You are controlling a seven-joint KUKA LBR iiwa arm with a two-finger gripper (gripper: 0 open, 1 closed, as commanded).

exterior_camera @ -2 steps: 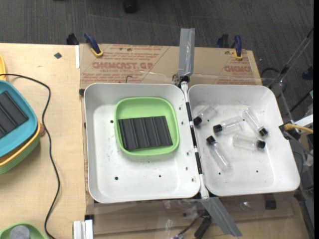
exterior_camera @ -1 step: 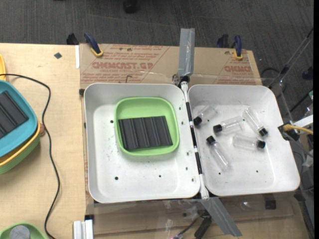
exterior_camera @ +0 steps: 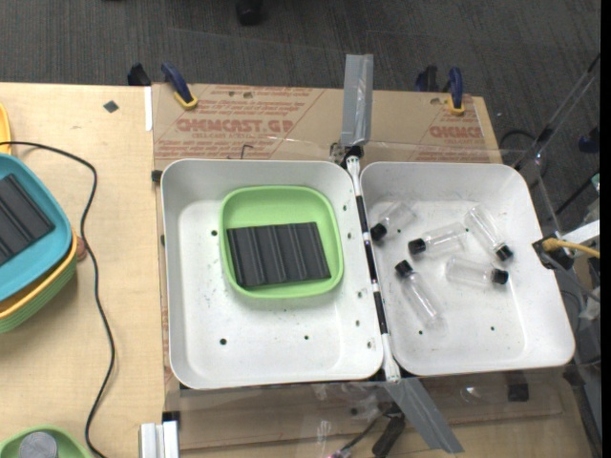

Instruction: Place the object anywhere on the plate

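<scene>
arm pose: cannot tell from this view. wrist angle: cannot tell. jaws: open or closed, cannot tell.

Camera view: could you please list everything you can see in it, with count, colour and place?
Bins: two, white, side by side on the bench.
Plate: one, green, in the left bin.
Mat: one, dark grey, ribbed, lying on the plate.
Vials: about five, clear with black caps, scattered in the right bin.
Cardboard: one sheet, brown, under the bins' far side.
Clamps: two, blue, on the cardboard's far edge.
Trays: stacked, blue on top, at the left edge.
Cable: one, black, on the bench left of the bins.
</scene>
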